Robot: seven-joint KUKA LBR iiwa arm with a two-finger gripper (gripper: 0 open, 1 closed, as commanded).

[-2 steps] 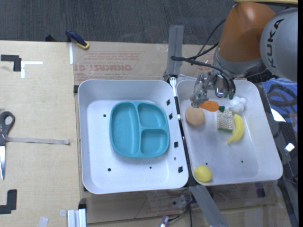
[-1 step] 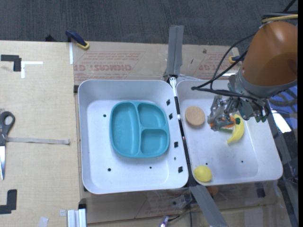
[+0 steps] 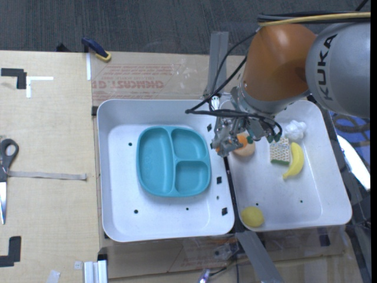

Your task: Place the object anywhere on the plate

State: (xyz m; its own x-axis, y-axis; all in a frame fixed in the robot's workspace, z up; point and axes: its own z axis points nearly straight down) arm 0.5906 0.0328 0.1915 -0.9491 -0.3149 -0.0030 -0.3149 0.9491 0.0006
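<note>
A teal plate (image 3: pixel 174 161) with three compartments lies in the left bin (image 3: pixel 118 217), and nothing rests on it. My gripper (image 3: pixel 225 139) hangs over the divider between the two bins, just off the plate's right rim. A small rounded orange and tan object (image 3: pixel 245 147) sits right beside the gripper on its right, at the left edge of the right bin (image 3: pixel 306 211). The gripper's body hides part of this object, and I cannot make out whether it is held or lying on the bin floor.
The right bin also holds a banana (image 3: pixel 294 161), a yellow-green block (image 3: pixel 280 152), a crumpled white item (image 3: pixel 294 128) and a lemon (image 3: pixel 253 217) at the front. Scissors (image 3: pixel 6 158) lie on the bench at far left.
</note>
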